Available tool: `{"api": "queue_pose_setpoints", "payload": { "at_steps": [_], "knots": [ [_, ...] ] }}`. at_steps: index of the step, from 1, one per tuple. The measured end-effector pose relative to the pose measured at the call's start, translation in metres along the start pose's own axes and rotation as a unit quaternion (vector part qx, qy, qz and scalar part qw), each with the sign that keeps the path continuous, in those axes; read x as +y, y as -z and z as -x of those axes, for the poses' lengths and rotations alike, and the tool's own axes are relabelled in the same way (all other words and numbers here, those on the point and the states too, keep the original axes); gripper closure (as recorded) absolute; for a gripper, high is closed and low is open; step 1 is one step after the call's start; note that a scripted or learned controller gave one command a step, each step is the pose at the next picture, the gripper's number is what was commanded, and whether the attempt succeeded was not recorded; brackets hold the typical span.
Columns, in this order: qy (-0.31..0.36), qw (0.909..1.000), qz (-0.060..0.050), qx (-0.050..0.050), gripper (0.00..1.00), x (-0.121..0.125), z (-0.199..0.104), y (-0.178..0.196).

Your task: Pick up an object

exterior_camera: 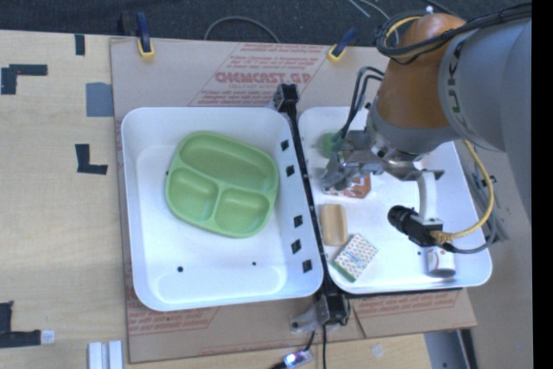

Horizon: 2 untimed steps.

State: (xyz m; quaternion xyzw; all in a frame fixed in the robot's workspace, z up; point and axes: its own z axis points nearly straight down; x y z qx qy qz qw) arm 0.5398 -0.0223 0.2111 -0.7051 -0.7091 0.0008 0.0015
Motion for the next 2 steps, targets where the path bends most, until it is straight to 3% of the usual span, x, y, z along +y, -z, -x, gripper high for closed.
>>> {"api": "queue_pose_setpoints", "payload": {
  "at_steps": [2],
  "knots": [
    [0.001,1.0000,0.001,0.000,1.00,-0.003,-0.108,0.012]
  ]
}}
